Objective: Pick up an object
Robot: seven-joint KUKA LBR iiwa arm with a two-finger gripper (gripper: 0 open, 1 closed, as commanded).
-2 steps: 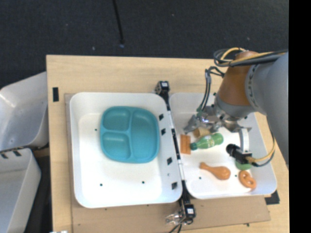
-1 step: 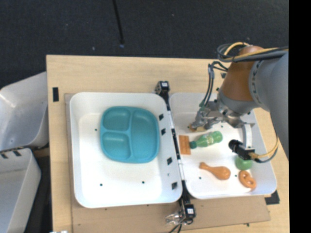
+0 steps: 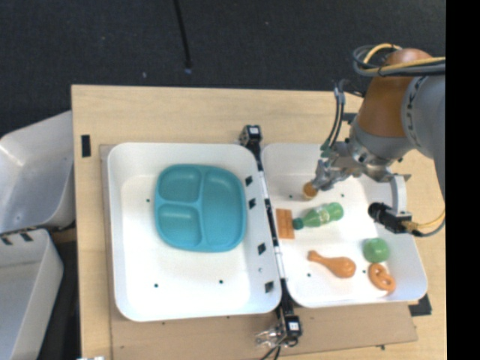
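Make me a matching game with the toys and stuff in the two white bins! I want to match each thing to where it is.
Things:
1. teal divided plate
2. green bottle
3. orange pretzel toy
4. small brown piece

Places:
A. near right corner of the right bin
B. right under the gripper
C. middle of the left bin
D. lying on its side, mid right bin

Pairs: 1-C, 2-D, 3-A, 4-B

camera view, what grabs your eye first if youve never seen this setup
The big teal divided plate in the middle of the left bin. Then the arm's orange band above the right bin, its hand low over a small brown piece, with a green bottle just below.
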